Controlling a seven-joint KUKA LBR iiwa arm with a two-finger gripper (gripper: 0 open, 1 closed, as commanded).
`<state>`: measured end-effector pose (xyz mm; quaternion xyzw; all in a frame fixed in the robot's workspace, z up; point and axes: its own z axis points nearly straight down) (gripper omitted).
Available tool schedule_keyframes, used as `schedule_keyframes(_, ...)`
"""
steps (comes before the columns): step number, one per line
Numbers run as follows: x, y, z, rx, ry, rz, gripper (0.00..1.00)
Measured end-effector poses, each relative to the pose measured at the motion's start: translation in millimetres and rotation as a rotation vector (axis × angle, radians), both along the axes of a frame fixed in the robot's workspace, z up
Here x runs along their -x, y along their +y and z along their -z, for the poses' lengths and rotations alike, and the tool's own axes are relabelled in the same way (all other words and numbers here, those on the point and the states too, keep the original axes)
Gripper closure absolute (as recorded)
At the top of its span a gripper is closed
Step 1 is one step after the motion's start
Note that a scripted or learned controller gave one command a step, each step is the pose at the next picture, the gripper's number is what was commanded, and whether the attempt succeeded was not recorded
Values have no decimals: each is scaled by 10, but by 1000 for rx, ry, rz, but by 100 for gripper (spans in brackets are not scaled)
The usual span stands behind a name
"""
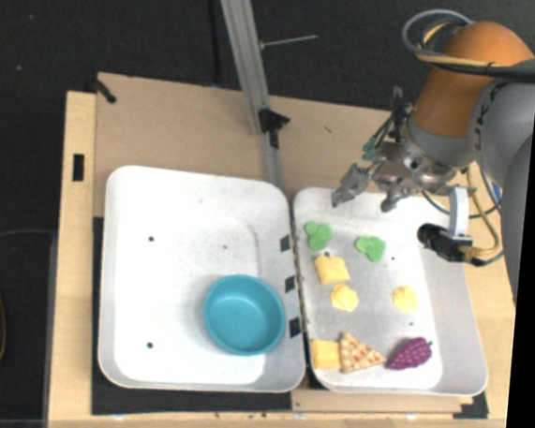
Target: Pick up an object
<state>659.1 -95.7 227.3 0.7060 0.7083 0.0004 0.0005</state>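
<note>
The gripper [367,194] is seen poised over the far edge of the right bin [452,301], its two fingers spread apart with nothing between them. No object has yet been taken. Taking the right bin as the landmark, the toy foods are laid out thus: two green pieces, one [317,234] at the far left corner and the other [371,247] near the far middle; a yellow block [331,268] and a smaller yellow piece [344,299] left of centre; a yellow lump [404,298] right of centre; and along the near edge a yellow cube [325,354], a pizza slice [360,354] and a purple grape bunch [409,353]. A blue bowl [244,314] is set in the left bin [154,216]. The green pieces are judged the nearest targets: both lie just toward the near side from the gripper, one slightly left and one almost straight below, so a short descent would be called for. Neither shows a marked long axis.
</note>
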Motion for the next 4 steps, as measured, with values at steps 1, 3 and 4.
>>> schedule_keyframes(1,0,-1,0,0,0,0,0)
schedule_keyframes(3,86,-16,1076,1,5,2,0)
schedule_keyframes(4,87,-31,1272,2,3,3,0)
